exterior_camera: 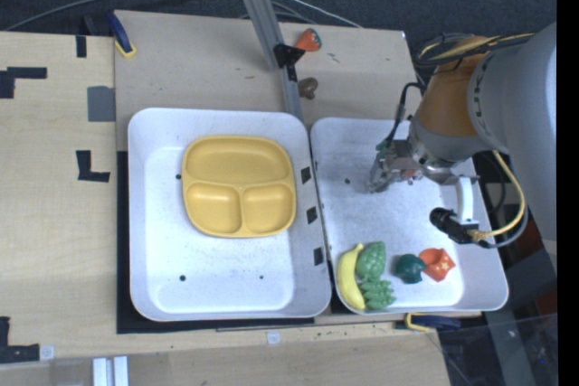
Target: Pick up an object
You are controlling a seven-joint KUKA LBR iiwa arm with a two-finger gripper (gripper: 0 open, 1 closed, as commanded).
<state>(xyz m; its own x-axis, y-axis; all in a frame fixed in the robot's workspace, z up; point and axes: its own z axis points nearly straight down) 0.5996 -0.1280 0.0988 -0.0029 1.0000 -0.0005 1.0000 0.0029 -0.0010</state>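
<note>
I see the banana (349,279) lying lengthwise toward the near rim of the right bin (470,303); the gripper (391,173) hovers apart, grip unreadable.

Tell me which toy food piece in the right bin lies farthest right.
The orange-red plastic toy, just right of the dark green round piece; the yellow banana and green leafy toys lie further left.

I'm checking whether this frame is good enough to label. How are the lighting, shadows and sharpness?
Camera view: even, soft lighting, with no harsh glare on the white bins; the yellow divided plate casts a faint shadow; the whole picture is slightly soft, so the small toys by the banana blur together; the gripper is small and dim, its details hard to read; the arm's grey shell looms large and blurred.
</note>
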